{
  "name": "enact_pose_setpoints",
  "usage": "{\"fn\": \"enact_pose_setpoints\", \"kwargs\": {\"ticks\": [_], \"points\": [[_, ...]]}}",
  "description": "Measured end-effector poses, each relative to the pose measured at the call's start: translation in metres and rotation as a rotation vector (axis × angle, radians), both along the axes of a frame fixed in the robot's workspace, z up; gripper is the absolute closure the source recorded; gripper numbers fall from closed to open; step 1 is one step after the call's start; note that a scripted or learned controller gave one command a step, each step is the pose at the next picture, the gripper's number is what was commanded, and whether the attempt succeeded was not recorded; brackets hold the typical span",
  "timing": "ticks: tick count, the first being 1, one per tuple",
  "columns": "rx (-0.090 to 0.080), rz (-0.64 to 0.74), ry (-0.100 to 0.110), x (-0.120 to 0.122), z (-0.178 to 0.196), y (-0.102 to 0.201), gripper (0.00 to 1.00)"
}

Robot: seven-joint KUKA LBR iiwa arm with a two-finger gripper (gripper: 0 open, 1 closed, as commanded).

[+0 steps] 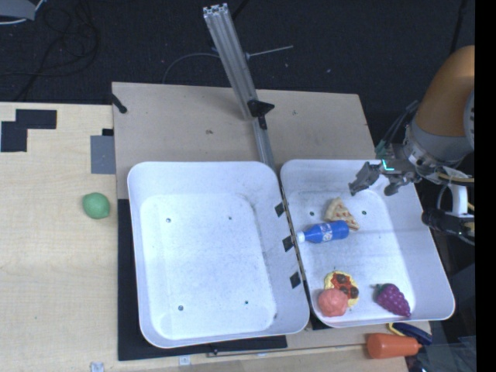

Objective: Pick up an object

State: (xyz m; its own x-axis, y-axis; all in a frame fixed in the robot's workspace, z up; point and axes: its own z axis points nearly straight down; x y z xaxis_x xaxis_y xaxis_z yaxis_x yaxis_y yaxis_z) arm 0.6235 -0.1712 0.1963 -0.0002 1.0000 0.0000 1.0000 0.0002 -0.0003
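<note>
My gripper (377, 183) hangs over the far right part of the right bin (422, 242), its two dark fingers spread apart with nothing between them. Below and left of it lies a tan pizza slice (341, 211). A blue bottle (325, 232) rests on its side just beneath the slice. Near the bin's front edge sit a red and yellow toy food piece (338, 293) and a purple bunch of grapes (393, 298).
The left bin (155, 188) is beside the right one. A green ball (97, 205) rests on the wooden bench at the left. An orange object (391, 346) lies outside the right bin's front edge. A metal rail (236, 60) slants up behind the bins.
</note>
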Motion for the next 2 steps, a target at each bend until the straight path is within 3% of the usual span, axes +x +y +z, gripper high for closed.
{"fn": "enact_pose_setpoints", "kwargs": {"ticks": [1, 2], "points": [[0.0, 0.0, 0.0, 0.0, 0.0, 0.0, 0.0], [0.001, 0.001, 0.004, -0.011, -0.054, 0.004, 0.0]]}}
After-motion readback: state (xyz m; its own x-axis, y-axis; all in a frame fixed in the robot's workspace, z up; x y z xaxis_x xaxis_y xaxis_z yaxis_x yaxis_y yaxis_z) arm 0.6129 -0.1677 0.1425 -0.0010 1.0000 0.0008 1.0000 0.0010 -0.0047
